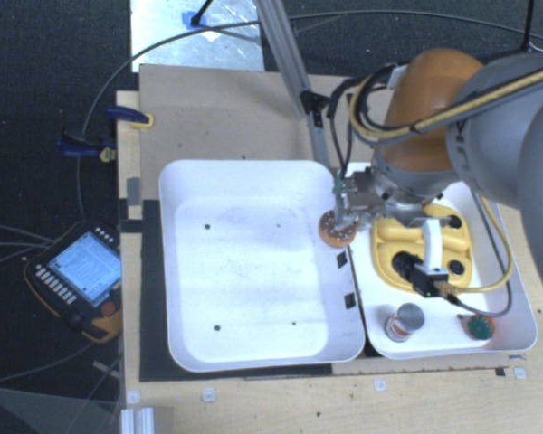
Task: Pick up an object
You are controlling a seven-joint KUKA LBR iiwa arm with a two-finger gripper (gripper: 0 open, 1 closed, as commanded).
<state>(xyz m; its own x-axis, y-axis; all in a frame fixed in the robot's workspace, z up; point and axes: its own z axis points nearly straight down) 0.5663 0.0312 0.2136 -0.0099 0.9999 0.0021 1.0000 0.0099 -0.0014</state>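
My gripper hangs over the divide between the two bins, at the right rim of the left bin. A small round brown-orange object sits between its fingertips, above the bin rim, and the fingers are shut on it. The grey arm with its orange band covers the back of the right bin.
In the right bin lie a yellow moulded piece with dark holes, a small silver and red can and a green item. A metal pole slants in behind the bins. A teach pendant lies off the bench at left.
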